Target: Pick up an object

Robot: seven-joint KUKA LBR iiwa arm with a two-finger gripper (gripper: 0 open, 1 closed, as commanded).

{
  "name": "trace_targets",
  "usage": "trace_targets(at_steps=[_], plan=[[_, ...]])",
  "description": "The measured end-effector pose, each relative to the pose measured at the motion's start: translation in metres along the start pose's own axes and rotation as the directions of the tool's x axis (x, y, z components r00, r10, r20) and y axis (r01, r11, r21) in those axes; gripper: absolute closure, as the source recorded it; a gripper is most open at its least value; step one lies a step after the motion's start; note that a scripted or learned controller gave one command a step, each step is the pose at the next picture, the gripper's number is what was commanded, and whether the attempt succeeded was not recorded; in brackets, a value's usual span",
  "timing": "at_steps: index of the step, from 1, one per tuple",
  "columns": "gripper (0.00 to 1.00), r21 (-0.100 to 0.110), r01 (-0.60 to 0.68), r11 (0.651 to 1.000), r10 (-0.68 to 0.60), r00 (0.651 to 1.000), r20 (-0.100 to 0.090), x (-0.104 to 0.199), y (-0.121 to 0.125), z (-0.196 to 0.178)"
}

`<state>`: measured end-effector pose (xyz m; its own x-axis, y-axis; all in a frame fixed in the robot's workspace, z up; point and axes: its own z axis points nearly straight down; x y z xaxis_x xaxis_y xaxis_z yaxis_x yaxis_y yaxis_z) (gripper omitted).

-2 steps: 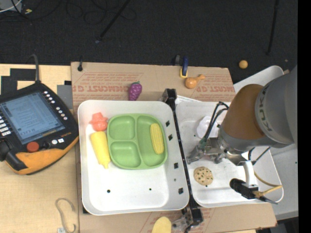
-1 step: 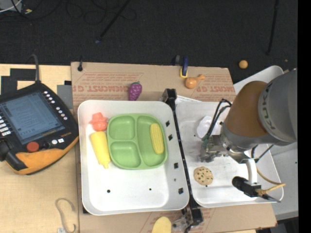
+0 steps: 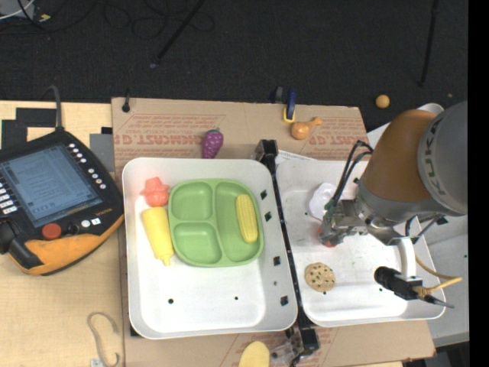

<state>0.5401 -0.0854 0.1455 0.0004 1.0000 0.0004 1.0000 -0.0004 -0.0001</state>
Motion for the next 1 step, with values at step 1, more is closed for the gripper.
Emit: trace_targets(at_steps=[1], plan=[[1.0, -0.001, 0.0, 1.0, 0.0, 1.0, 0.0, -0.002, -0.0074, -0.0456]])
